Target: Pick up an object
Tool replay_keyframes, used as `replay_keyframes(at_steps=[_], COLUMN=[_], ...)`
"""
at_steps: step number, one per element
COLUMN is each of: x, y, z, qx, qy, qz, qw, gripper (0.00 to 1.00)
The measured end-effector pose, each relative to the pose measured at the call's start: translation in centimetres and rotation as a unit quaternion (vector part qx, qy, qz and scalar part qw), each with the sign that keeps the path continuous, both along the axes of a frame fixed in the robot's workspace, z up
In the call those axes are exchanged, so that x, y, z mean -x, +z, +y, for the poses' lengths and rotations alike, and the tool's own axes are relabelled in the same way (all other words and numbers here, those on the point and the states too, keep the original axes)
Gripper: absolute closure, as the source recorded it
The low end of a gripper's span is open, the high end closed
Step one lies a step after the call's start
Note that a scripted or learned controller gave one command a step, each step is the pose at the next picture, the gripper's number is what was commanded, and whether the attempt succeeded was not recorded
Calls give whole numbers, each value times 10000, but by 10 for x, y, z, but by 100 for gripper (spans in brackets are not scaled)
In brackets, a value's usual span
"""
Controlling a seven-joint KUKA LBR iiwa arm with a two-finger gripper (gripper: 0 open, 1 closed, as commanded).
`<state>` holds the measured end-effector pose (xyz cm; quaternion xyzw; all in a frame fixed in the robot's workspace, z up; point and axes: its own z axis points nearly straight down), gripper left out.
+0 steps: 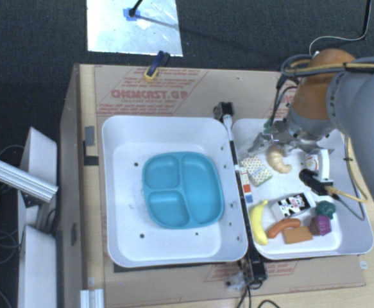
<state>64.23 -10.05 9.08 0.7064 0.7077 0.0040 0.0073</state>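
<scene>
My gripper hangs low over the back of the right bin, under the grey wrist with its orange band. Just in front of it lies a beige croissant-shaped toy, very close to the gripper's tip; whether they touch is unclear. A white block with a dotted pattern rests to the croissant's left. Nearer the front lie a yellow banana, a black patterned box, an orange sausage-shaped toy, a brown slab, a purple toy and a green toy.
The left bin holds a blue divided plate. A dark divider rail runs between the two bins. The arm covers the right bin's back right corner.
</scene>
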Motion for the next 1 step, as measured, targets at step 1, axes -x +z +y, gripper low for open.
replay_keyframes(at_steps=[1], x=[-2], y=[12], z=[2], qx=[-18], qy=[8], qz=[-23], qw=[10000], gripper=[100])
